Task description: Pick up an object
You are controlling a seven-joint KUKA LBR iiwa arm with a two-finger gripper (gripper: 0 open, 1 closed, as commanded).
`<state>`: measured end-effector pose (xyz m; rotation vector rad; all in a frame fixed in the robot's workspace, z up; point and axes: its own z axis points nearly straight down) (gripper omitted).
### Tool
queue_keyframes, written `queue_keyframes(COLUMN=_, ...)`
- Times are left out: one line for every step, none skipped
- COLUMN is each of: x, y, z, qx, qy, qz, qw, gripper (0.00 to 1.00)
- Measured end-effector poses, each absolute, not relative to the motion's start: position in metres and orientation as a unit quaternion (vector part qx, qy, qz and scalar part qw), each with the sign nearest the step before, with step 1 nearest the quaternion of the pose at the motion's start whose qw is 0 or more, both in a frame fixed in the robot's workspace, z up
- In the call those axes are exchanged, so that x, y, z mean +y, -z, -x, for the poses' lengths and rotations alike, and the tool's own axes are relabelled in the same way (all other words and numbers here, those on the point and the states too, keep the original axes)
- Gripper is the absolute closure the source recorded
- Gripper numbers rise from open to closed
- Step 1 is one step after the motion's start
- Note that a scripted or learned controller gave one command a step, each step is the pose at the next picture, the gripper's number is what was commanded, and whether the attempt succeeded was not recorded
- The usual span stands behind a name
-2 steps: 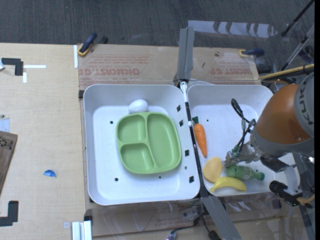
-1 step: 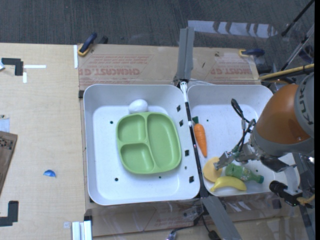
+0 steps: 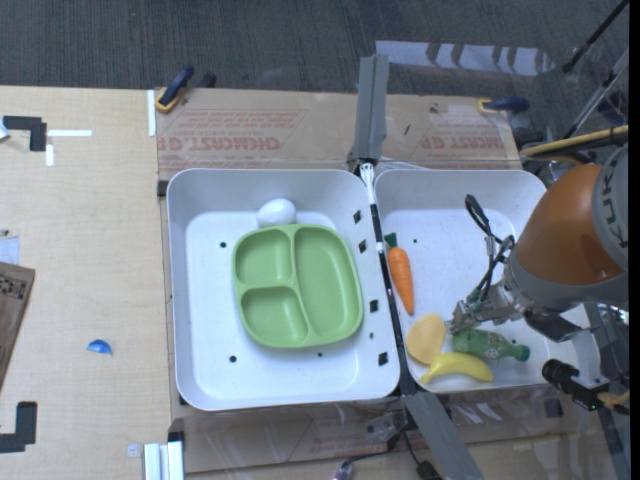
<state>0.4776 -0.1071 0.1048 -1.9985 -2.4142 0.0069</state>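
Gripper (image 3: 470, 315) was seen low in the right bin (image 3: 440, 193), poised just above the green bottle (image 3: 488, 345); whether anything was clamped could not be told. The bottle was lying near the front, touching the banana (image 3: 458, 369), with a yellow chip (image 3: 426, 337) just to the left and the carrot (image 3: 401, 276) farther back. The reaching step was judged in hand; a clean closing on the bottle, then a lift, was called for next.

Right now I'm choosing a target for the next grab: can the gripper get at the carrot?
Probably yes. The carrot lies alone on the right bin's floor, nothing on top, with the gripper nearby.
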Motion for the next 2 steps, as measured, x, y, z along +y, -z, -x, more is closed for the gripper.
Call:
queue_keyframes(x=-0.113, y=-0.134, z=-0.478, qx=-0.761, qy=-0.001, qz=0.648, qw=0.001, gripper=1.0)
queue_keyframes(x=-0.06, y=-0.216, z=-0.479, qx=-0.746, qy=-0.0016, qz=0.666, qw=0.001, gripper=1.0)
